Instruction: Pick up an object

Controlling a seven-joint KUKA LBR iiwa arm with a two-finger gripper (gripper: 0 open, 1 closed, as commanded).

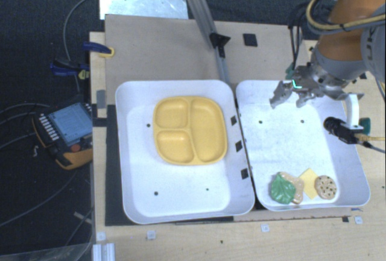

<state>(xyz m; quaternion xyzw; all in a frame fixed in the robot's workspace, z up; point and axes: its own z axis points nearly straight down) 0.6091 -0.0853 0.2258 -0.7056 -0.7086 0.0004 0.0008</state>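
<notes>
The grey arm enters from the upper right of the frame, its orange band uppermost near the right edge and the grey wrist below it. The end effector point(291, 95) points toward the left, in the upper right part of the frame, its two fingers spread apart with nothing between them.

No words, labels, brand marks or numbers can be read anywhere; the handheld device's screen point(65, 123) left of the bins is too blurred.
</notes>
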